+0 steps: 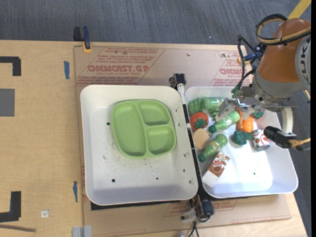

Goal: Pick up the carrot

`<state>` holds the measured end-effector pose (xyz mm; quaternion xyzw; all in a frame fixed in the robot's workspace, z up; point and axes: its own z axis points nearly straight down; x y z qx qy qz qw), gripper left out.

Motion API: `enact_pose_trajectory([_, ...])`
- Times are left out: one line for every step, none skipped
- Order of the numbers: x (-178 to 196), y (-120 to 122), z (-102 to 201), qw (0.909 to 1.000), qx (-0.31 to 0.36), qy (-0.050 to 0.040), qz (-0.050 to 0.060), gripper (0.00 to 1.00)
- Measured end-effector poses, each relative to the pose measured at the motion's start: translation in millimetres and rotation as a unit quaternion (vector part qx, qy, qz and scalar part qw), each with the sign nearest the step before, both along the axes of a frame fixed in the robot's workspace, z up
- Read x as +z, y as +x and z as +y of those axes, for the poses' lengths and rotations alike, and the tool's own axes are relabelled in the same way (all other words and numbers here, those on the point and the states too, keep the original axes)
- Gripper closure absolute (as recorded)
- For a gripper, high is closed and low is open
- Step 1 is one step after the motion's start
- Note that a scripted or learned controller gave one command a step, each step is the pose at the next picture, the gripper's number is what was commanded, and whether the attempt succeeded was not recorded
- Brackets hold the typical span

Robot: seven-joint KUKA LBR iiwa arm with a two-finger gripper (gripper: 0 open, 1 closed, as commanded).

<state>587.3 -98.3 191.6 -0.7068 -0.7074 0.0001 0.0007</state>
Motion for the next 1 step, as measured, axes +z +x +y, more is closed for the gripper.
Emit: enact_pose_trajectory([-53.4,18.6,-84.8,1.0000,-0.007,-0.0014,0.000,0.00])
